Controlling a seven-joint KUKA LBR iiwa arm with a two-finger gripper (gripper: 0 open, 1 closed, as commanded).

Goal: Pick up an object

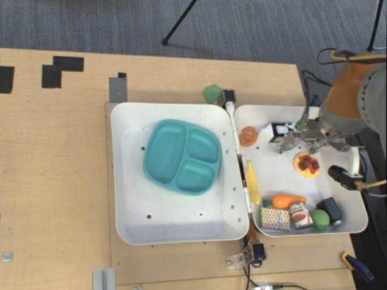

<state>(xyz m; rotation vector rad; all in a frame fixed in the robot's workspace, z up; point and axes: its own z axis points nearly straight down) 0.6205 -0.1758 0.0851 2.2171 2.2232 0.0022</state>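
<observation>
Reaching over the right bin point(357, 222), the arm point(357, 98) has its gripper point(296, 139) low near the bin's far side, so this reads as the approach step of a pick, with nothing lifted yet. Whether the jaws stand released or clenched I cannot tell; the metal parts at the wrist blur together from this angle, and no object can be made out between them.

The likeliest target, by my judgement, is the small yellow piece with red spots, the pizza point(308, 165), which lies just below and slightly to the right of the jaws, near but apart from them. The orange ring point(248, 136) sits to the jaws' left, a little further off. A black-and-white item point(279, 128) lies just beside the jaws on their left, close enough that it could be the target instead.

The rest of the clutter is well apart, along the bin's near edge: a carrot point(289, 201), a can point(299, 216), a checkered box point(275, 219), a green ball point(321, 220) and a black block point(332, 209). A banana point(251, 183) lies along the left wall.

The next move calls for centring the jaws over one item, descending squarely, and closing on it without nudging neighbours. The teal plate point(181, 156) in the left bin point(133, 222) plays no part.
</observation>
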